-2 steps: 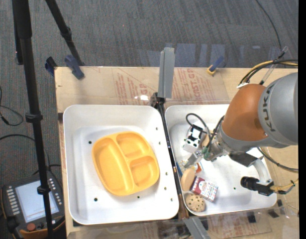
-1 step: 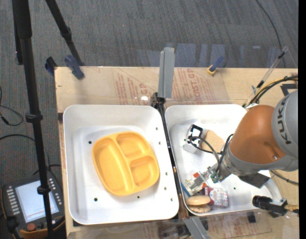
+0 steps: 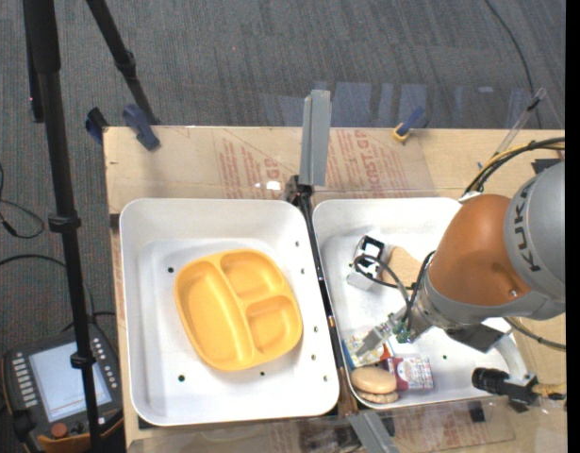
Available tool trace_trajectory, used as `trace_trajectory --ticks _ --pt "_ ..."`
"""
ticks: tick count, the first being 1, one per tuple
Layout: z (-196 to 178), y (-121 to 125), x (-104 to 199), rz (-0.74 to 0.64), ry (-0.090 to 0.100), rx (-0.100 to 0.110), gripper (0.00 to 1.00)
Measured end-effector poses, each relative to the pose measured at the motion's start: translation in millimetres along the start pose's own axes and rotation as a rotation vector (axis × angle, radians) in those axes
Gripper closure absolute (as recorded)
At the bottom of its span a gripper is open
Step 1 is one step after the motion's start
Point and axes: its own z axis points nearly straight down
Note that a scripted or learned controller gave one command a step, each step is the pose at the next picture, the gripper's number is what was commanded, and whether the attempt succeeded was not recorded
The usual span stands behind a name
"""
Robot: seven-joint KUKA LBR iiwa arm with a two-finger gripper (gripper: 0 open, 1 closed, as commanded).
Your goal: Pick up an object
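Note:
My gripper [image 3: 374,340] hangs low in the right bin [image 3: 431,213], near its front left corner, on the end of the grey arm with the orange band [image 3: 478,253]. Just below it lie a tan bun-shaped item [image 3: 374,382] and a red and white carton [image 3: 412,374]. A small black and white object [image 3: 367,259] sits further back in the same bin, with a tan piece [image 3: 404,257] beside it. A blue item [image 3: 351,352] lies by the gripper at the bin's left wall. Nothing shows held in the gripper.
The left bin [image 3: 148,253] holds a yellow divided plate [image 3: 238,308]. A grey upright post [image 3: 315,144] stands behind the divider between the bins. A tripod [image 3: 54,159] and a pendant [image 3: 58,385] stand left of the bench.

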Motion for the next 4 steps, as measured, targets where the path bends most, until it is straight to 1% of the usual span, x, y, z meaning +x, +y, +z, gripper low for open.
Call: trace_trajectory --ticks 1,2,3,4 --pt "-2 89 -46 0.006 -0.004 -0.008 0.00" --pt "-2 30 -27 0.297 0.000 -0.010 0.00" --pt "-1 72 -36 0.214 -0.001 -0.003 0.00" --pt "-2 68 -31 0.200 -0.006 -0.009 0.00"
